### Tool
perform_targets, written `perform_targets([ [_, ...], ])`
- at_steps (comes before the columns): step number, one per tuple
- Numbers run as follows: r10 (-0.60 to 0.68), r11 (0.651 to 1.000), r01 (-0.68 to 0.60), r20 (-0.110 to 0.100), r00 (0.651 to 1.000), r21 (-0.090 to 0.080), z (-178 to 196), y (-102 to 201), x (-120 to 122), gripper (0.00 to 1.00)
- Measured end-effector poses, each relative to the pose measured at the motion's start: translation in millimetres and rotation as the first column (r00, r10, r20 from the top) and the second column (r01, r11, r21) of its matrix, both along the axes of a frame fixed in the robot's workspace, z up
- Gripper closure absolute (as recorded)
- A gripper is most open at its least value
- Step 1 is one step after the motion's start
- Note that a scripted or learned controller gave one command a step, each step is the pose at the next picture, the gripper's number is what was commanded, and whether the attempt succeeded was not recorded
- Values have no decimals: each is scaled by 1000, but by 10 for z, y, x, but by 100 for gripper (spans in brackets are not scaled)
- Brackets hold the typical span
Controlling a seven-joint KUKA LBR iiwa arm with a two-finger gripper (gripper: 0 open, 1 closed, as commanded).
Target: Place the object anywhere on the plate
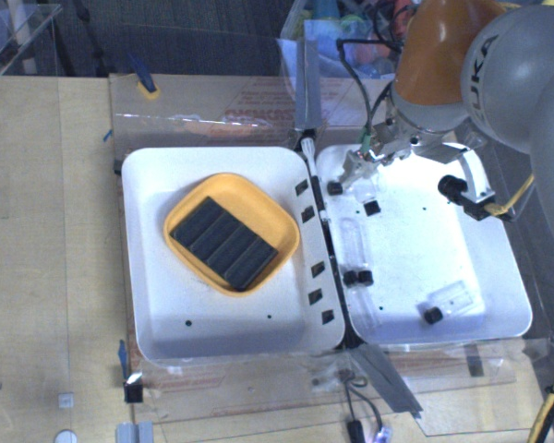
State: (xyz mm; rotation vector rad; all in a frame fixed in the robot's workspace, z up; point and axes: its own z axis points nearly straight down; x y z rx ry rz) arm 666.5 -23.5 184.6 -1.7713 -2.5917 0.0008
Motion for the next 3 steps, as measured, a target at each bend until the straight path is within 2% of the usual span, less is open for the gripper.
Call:
perform_targets([
  [1,116,993,-116,1,993,0,2,325,-175,100],
  [2,272,962,-272,1,962,1,-1,689,-728,100],
  [3,271,963,-271,1,963,1,0,681,-727,0],
])
